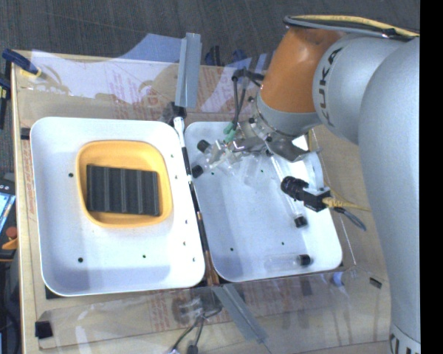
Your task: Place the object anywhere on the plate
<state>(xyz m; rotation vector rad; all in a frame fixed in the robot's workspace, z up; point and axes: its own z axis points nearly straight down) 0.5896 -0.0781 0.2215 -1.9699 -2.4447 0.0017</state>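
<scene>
A yellow plate [122, 153] with a raised rim lies in the left bin [59, 249]. A dark grey ribbed rectangular block [125, 190] rests flat on it, filling most of its middle. My gripper [229, 147] hangs over the far left corner of the right bin [244, 242], well apart from the plate and block. Its pale, glassy tip blends into the white bin floor. I see nothing held in it.
The right bin holds a clear tube with a black cap [292, 260] near its front edge and a small black piece [300, 221] at mid right. Two small black bits [197, 171] sit near the wall between the bins. The arm covers the right bin's far right.
</scene>
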